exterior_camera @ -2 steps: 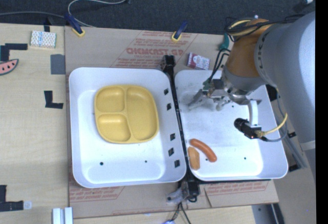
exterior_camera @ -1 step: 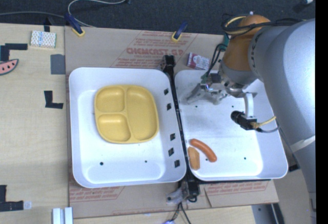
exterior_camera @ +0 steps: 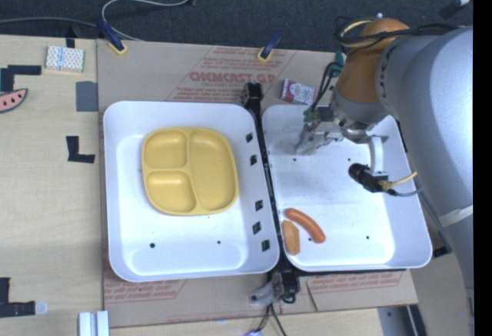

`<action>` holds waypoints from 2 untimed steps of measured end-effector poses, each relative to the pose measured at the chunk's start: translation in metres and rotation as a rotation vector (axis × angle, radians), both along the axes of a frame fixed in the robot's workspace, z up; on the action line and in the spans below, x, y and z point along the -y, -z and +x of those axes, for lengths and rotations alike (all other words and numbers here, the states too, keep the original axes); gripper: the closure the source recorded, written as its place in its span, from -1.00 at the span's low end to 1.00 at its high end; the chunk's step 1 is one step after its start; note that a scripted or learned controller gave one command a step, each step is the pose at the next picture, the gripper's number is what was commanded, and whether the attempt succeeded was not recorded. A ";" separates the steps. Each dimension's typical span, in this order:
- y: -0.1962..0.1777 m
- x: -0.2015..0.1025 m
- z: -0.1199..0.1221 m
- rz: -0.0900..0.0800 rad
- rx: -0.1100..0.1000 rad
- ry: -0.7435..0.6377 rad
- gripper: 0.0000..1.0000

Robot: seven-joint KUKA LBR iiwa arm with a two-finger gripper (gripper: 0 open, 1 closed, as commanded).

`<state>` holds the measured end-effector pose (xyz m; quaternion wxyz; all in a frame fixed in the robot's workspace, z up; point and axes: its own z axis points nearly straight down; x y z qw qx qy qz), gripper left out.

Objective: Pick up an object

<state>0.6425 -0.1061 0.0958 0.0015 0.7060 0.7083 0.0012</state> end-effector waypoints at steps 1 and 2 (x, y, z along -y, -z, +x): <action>-0.009 -0.001 0.000 0.000 -0.002 -0.001 1.00; -0.009 0.000 0.000 0.000 -0.002 -0.001 -1.00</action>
